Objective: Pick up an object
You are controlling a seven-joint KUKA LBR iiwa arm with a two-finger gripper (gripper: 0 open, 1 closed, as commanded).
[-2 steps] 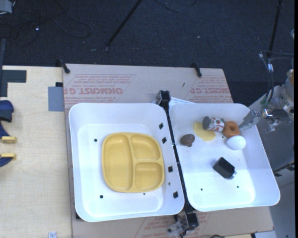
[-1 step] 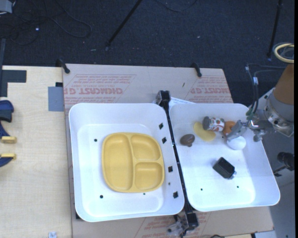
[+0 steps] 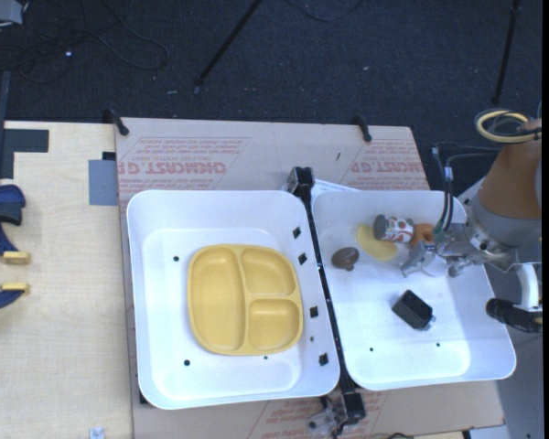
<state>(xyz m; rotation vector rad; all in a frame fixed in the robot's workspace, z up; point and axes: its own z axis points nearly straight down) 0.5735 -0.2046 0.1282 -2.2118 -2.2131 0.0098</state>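
- On the worktop (image 3: pixel 55 337), the left bin (image 3: pixel 156 373) carries a yellow divided plate (image 3: pixel 245 298).
- The right bin (image 3: pixel 476 359) contains a brown lump (image 3: pixel 345 258), a yellow piece (image 3: pixel 377 246), a small patterned can (image 3: pixel 395 229) and a black block (image 3: pixel 413 310).
- The pincer (image 3: pixel 421 259) hangs low just right of the can and above the black block; how far open it is cannot be told, and nothing shows in its grip.

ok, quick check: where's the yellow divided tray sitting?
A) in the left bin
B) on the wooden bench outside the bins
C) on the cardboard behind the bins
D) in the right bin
A: the yellow divided tray lies flat inside the left bin, while the black block and the other small items lie in the right bin.
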